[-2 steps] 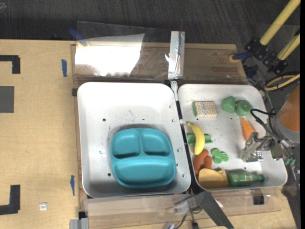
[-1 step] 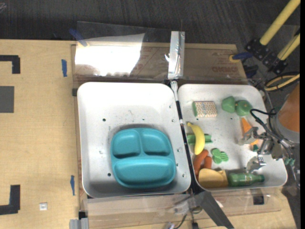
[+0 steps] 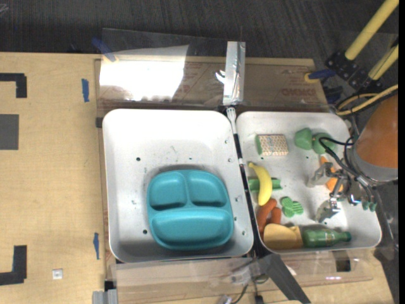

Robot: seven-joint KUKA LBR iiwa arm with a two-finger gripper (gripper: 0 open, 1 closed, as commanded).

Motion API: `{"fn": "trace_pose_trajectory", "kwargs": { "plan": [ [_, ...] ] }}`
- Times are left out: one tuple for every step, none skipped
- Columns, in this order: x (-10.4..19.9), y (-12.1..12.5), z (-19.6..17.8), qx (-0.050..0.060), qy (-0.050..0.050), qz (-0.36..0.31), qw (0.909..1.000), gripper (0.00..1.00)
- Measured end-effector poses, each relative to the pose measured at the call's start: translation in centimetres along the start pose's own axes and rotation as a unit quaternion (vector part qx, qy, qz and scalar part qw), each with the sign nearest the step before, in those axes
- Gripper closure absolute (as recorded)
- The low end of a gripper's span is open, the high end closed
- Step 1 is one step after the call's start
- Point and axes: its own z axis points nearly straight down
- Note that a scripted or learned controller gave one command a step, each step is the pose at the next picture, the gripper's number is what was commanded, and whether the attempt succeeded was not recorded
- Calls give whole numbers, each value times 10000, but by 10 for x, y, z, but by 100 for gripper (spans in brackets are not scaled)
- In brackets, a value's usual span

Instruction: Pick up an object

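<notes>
White right bin: claw near its right rim, toys left.

Orange-banded arm, dark cables, metallic jaws.

Off-task fixtures
Wooden tabletop with black tape marks at left; yellow poles in upper right corner

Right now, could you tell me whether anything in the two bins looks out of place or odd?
Nothing looks damaged or spilled. The teal tray lies alone in the left bin, while the banana and green bottle crowd the right bin.
</notes>
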Motion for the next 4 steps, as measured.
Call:
{"fn": "trace_pose_trajectory", "kwargs": {
  "plan": [
    [-51, 16, 1, -8, -10, 192, 9998, 0],
    [-22, 0, 0, -8, 3, 19, 10000, 0],
    [-26, 0, -13, 6, -59, 10, 10000, 100],
    [-26, 1, -12, 5, -50, 7, 10000, 0]
  ]
}}
